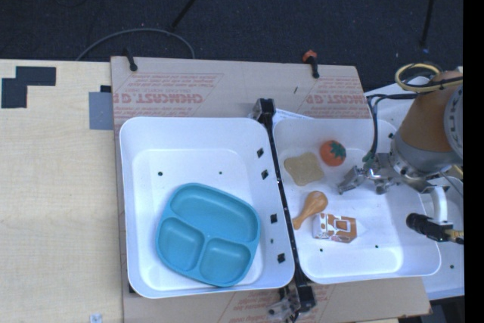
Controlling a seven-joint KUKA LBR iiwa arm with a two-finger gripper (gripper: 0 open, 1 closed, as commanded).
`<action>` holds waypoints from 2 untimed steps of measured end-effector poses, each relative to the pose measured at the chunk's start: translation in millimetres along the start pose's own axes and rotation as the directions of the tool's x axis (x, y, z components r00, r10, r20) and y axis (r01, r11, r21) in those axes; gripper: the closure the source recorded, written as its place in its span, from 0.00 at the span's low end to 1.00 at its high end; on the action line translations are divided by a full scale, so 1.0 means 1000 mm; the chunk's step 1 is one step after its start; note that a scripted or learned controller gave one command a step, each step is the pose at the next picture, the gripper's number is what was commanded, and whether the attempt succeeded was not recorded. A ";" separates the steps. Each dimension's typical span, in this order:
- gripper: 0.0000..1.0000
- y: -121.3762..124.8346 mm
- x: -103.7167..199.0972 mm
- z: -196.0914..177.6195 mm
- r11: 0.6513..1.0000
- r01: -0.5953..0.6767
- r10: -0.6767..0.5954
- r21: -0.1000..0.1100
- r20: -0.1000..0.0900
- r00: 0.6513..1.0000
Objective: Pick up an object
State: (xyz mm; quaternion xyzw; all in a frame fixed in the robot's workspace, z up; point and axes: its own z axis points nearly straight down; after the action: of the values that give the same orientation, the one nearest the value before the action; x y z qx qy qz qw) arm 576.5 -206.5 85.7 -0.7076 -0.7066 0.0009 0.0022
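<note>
Camera view, gripper (354, 181) low in right bin (393, 262) beside tomato (332, 152), fingers' gap unreadable, arm cut off at the edge.

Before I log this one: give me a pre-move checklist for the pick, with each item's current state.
1. Targets present in the right bin: ok. Tomato, bread slice, drumstick and small carton lie there.
2. Pincer inside the right bin: ok, beside the tomato.
3. Pincer free of any object: ok, nothing seen between its tips.
4. Pincer opening: cannot tell.
5. Items separated enough for a grasp: ok for the tomato; drumstick and carton lie close together.
6. Blue divided plate out of the way: ok, in the left bin.
</note>
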 end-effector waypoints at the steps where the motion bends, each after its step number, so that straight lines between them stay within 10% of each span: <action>1: 1.00 0.000 -0.001 -0.012 1.000 -0.002 0.002 -0.002 0.001 1.000; 2: 1.00 0.002 0.003 -0.074 1.000 0.003 -0.003 -0.007 0.002 1.000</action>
State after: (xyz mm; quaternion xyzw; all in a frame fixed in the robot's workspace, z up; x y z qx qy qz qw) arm 578.7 -203.1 159.9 -0.7065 -0.7077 -0.0007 -0.0010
